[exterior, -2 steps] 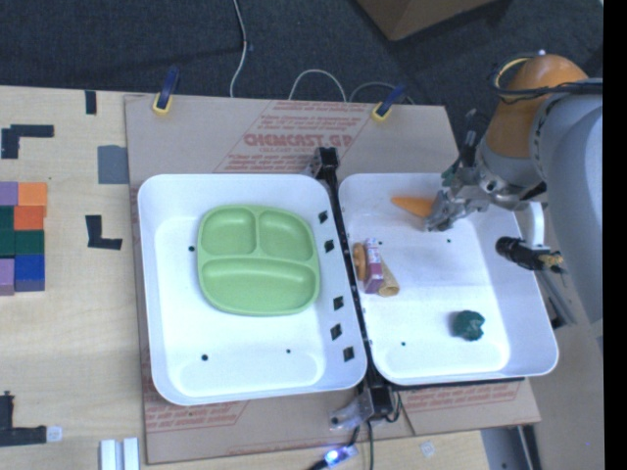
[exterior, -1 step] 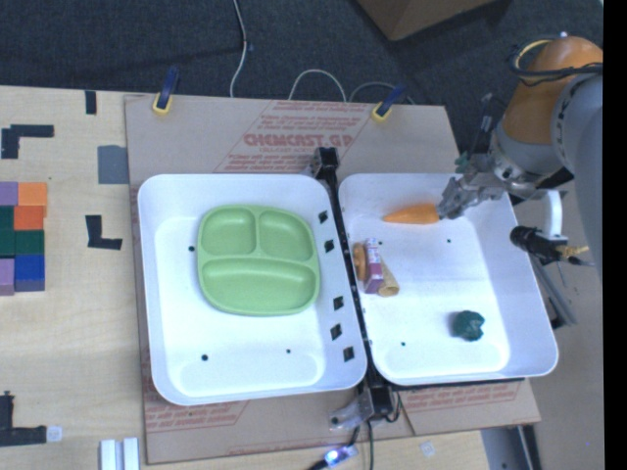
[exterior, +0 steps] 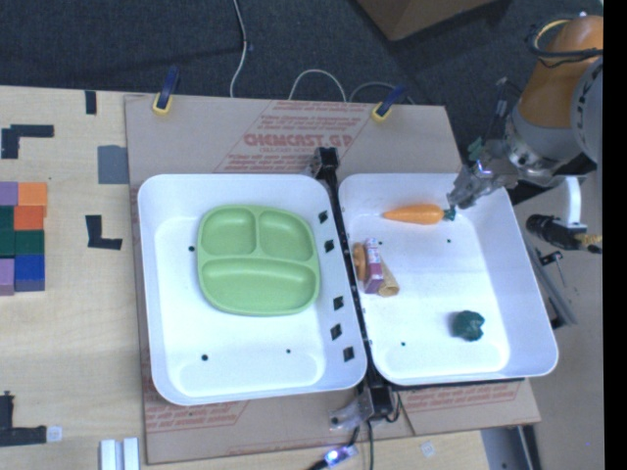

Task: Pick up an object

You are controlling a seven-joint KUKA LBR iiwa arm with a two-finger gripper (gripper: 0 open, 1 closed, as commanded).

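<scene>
The pincer point(exterior: 460, 199) hovers at the carrot's point(exterior: 412, 214) green end in the right bin point(exterior: 524, 292); whether it is spread or pressed together cannot be told. So close to the tip, a grasp would likely slip off or roll the carrot away.

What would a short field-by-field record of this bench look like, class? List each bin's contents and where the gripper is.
left bin: green divided plate
right bin: orange carrot near the far wall; small pink and tan item by the left wall; dark green item toward the near right
gripper: at the carrot's right end; grasp cannot be told
arm: enters from the right
</scene>
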